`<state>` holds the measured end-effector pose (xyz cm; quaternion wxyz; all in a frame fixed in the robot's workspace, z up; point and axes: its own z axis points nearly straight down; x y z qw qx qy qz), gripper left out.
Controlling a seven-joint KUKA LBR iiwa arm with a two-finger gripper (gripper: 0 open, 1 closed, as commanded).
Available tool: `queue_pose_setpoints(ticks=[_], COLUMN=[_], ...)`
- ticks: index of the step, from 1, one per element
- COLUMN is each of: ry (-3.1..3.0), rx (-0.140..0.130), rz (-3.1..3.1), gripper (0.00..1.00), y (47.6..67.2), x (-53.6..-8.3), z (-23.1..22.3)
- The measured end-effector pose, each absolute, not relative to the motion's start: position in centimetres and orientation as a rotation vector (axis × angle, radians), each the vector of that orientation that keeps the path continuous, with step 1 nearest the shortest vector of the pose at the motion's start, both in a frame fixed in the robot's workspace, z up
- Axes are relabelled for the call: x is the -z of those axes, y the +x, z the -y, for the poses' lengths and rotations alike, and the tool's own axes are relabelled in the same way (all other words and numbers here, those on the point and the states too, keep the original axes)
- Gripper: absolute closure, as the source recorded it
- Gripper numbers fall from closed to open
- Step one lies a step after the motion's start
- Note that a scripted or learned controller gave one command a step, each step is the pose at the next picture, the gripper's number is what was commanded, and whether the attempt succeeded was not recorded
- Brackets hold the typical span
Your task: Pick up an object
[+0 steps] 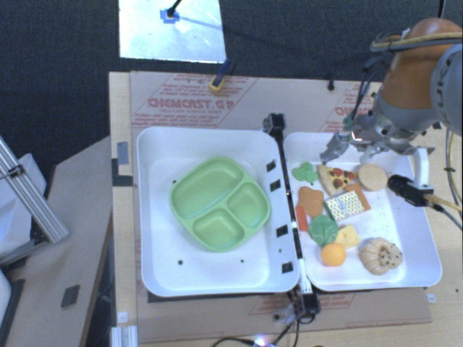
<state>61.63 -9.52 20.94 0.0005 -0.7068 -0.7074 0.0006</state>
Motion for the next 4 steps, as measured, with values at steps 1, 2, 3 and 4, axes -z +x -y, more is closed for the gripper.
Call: queue_pose_setpoints(ticks=[1, 2, 3, 4], ry=[-2.219, -2.219, -2.228, -2.234], rx=[-0.004, -0.002, 0.014, 0.017], rz=[2.220, 2.221, 2.232, 2.238], gripper=[0.00, 0.00, 0.00, 1.00], y=[62.4, 62.6, 63.1, 63.3], x=[-15.3, -11.1, -9.0, -10.3], z=[10.0, 9.8, 9.8, 9.9])
